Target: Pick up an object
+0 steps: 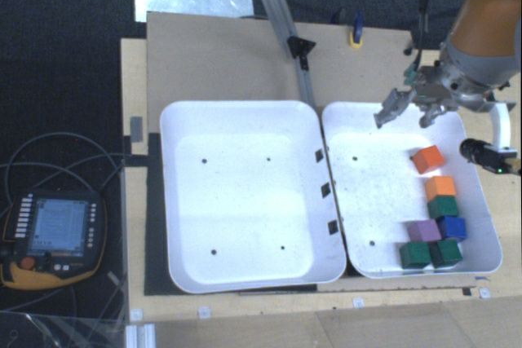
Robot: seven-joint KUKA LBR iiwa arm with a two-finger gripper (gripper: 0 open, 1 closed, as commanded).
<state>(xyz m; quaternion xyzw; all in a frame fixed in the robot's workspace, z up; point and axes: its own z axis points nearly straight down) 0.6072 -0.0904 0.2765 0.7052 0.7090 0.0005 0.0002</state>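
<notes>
The jaws hung parted and empty above the right bin, well up from the orange block; a good pick meant centring over one block's free sides.

Two bins side by side on surface; blocks clustered along right bin right edge (some touching); gripper above its far end.

We see the jaws spread open over the right bin's far edge, holding nothing. Coloured blocks cluster along its right wall: an orange block apart, then orange, green, blue, purple and dark green ones.
</notes>
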